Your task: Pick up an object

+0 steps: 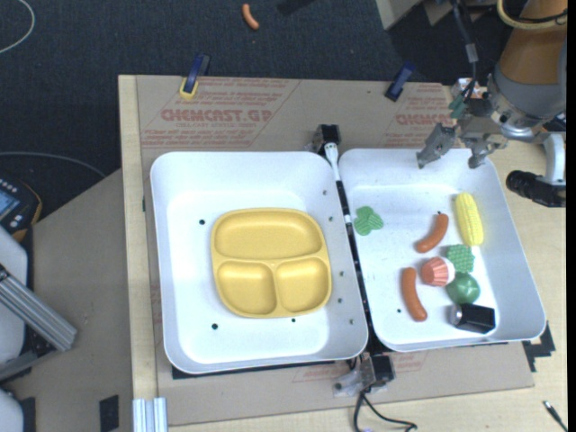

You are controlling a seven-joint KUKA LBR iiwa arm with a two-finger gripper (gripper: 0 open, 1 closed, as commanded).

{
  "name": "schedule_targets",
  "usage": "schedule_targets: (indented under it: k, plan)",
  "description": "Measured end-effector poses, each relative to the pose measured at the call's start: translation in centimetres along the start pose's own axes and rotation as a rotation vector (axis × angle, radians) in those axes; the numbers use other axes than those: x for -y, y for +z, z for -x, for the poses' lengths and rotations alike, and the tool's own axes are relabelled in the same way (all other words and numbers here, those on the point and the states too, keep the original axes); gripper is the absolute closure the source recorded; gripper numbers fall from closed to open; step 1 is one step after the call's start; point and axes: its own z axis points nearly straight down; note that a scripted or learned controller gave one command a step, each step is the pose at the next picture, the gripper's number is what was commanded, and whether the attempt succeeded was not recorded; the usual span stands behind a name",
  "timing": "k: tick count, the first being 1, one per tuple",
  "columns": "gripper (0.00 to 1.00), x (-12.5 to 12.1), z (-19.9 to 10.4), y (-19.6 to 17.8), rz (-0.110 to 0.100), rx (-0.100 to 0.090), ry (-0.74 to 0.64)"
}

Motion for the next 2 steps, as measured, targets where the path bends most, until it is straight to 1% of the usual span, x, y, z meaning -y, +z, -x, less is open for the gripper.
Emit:
schedule_targets:
  k: [1,2]
  plan:
    - [0.00,-0.3,0.0,-0.8,0.014,0.002,-0.002]
    - [0.00,0.7,0.1,4.1,0.008,0.001,-0.002]
